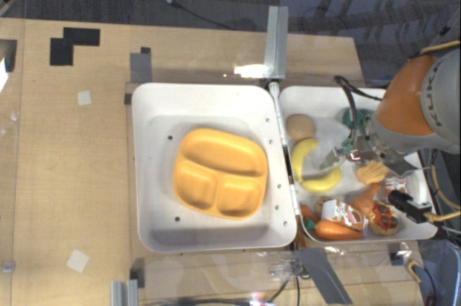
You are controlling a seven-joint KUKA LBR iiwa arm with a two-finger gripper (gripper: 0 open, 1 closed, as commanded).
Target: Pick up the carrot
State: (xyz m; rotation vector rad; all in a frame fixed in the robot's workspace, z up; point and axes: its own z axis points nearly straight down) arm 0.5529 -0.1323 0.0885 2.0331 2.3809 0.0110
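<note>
Nearest edge of the counter (pixel 65 211): bare wood, a couple of small pale tape squares, metal brackets at the bin corners.

Right bin (pixel 325 97), front end: the carrot (pixel 337 230) lies flat along the front wall, orange, long axis roughly left-right, tip toward the right. Just behind it, touching or nearly so, a small printed white packet (pixel 338 212). Left of the carrot, in the front-left corner, a small red and green item, too small to name. To the right of the carrot a dark round brownish item (pixel 384 219), also hard to name, with another orange piece (pixel 366 199) leaning above it.

Mid right bin: a banana (pixel 311 166) curves from the left wall toward the centre. A ridged tan snack-like piece (pixel 372 172) sits right of the banana.

End effector (pixel 353 152): down inside the right bin, above the banana's right end and just beside the tan piece. It is well behind the carrot, with the packet and the orange piece between them. Nothing can be seen between its fingers; how far open they are, cannot tell, wiring and glare clutter it. Grey arm with orange band (pixel 403 99) comes in from the right over the bin's rim.

Farther back in the right bin: a brown rounded item (pixel 301 127), potato-like, near the left wall.

Left bin (pixel 155 117): a yellow divided tray (pixel 220 173) sits in the middle, three compartments, slightly rotated.

Beyond the bins: upright metal post (pixel 276 38) between them, black markers on the counter at far left, dark carpet with a cable across it.
</note>
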